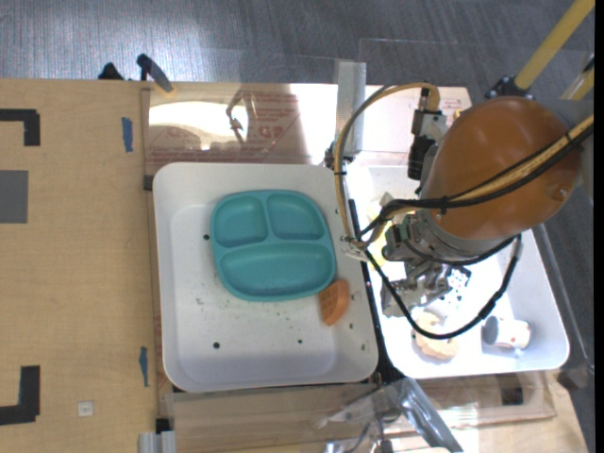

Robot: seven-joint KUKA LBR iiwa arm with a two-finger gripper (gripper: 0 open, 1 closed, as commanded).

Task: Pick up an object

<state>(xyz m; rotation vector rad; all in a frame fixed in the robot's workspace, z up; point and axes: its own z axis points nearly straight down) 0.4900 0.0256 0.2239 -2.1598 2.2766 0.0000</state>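
- You see the grey, orange-banded arm's gripper [427, 286] low over the right white bin [545, 302]; whether its fingers are apart, you cannot tell.
- Just below it lies a pale round bread-like piece [437, 346]; a small white cup [505, 333] sits right.
- In the left white bin [184, 281], an orange food piece [333, 302] touches the teal divided plastic plate [274, 243].

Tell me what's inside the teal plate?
The plate has three compartments, and none holds anything. An orange piece leans on its lower right rim, outside. Whatever lies under the plate is covered.

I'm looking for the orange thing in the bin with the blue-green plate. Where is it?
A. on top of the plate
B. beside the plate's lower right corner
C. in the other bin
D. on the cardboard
B: the orange piece lies on the left bin floor, against the divided teal plate's lower right corner.
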